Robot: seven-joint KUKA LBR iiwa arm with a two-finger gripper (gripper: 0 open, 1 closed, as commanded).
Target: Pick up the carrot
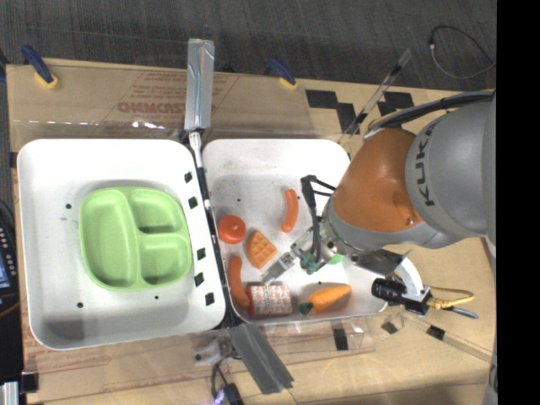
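The orange carrot with a green top (327,296) lies flat near the front wall of the right-hand shallow white bin (253,154), beside a red-labelled can (270,299). The two-finger gripper (297,260) hangs just above and left of it, over the bin floor near a waffle-patterned orange wedge (261,248). Its fingers appear spread, pinching nothing.

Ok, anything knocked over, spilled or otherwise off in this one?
Nothing stands out. The carrot, can, waffle and tomato lie loose inside the right bin, and the green divided plate sits flat in the left bin. The gripper hovers above the carrot.
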